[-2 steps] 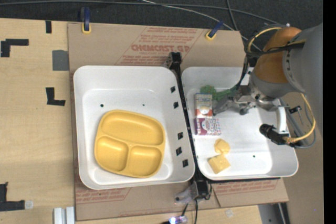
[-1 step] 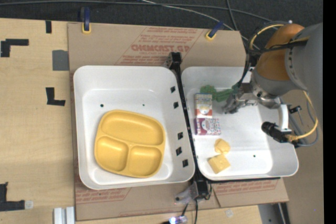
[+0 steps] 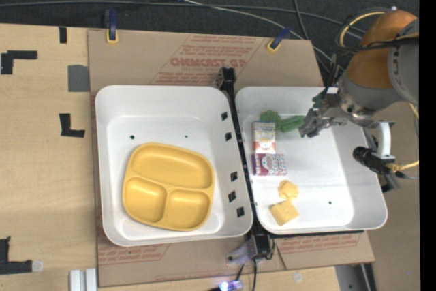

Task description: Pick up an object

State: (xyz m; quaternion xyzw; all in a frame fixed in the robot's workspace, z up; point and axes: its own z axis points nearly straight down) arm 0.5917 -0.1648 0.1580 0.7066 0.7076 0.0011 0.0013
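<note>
Fingers on your gripper [image 3: 312,127] — too dark and small to tell how they stand. Green object [image 3: 281,121] lies in the right bin [image 3: 368,218], just at nine o'clock of the tips — long axis nine-to-three.

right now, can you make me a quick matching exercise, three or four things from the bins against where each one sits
Things:
1. yellow divided tray
2. green item
3. small carton
4. yellow chunks

Places:
A. right bin, near edge
B. left bin
C. right bin, far end, beside the gripper
D. right bin, along the divider

Pairs: 1-B, 2-C, 3-D, 4-A
</note>
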